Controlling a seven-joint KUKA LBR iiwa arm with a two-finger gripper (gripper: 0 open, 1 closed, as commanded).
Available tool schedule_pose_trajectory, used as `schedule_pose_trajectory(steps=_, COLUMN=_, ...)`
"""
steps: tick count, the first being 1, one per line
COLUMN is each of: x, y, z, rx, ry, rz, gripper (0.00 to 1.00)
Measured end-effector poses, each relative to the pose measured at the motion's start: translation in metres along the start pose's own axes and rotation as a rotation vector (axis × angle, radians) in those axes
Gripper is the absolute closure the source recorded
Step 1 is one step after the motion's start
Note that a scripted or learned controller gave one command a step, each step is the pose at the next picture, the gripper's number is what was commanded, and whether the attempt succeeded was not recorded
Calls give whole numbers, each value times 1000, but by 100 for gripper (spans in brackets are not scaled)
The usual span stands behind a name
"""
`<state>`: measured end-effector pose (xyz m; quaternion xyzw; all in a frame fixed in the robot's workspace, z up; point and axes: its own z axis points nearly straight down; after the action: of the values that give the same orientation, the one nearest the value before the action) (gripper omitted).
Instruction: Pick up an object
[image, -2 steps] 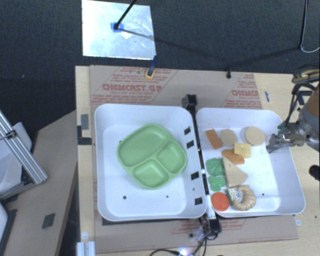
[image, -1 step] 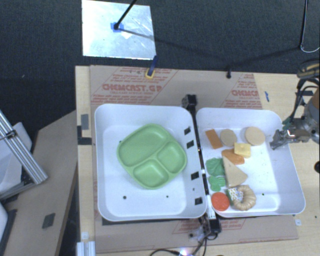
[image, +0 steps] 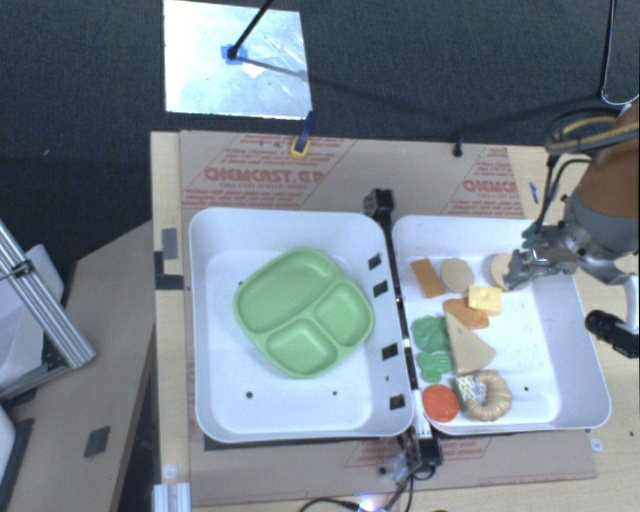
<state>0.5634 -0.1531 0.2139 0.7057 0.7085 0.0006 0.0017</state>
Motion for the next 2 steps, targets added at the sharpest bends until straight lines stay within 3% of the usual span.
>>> schedule_pose_trajectory(steps=1, x=45, y=20, z=-16, rx=1, ry=1, rz=0, gripper=100)
schedule_pose_trajectory(steps=2, x=66, y=34, z=-4, rx=0, ry=0, rz=-1, gripper=100)
